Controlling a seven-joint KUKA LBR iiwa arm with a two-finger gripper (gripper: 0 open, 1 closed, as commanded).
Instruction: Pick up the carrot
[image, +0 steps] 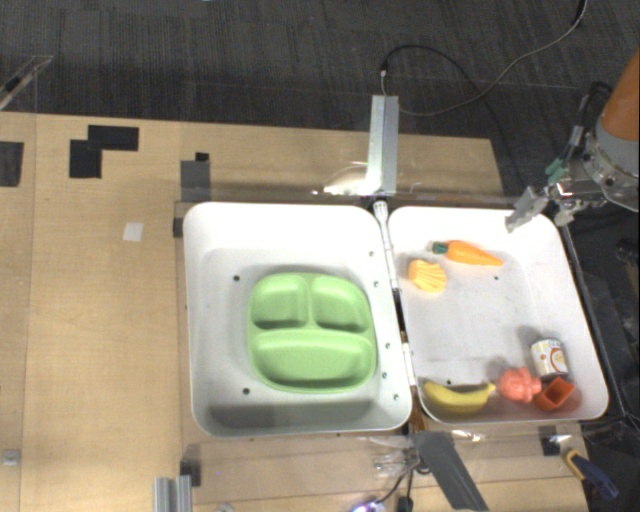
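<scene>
The carrot (472, 254) is orange with a small green top at its left end. It lies flat near the far edge of the right bin (500, 310). My gripper (540, 203) hangs over that bin's far right corner, to the right of the carrot and a little beyond it. It is clearly apart from the carrot, and nothing is seen in its grasp. The arm's orange band (612, 112) sits at the upper right edge of the view.
A yellow toy (427, 275) lies just left of the carrot. A banana (458, 396), a pink toy (515, 384), a red cup (556, 394) and a small can (548, 355) crowd the near right corner. The left bin (215, 300) holds a green divided plate (311, 330).
</scene>
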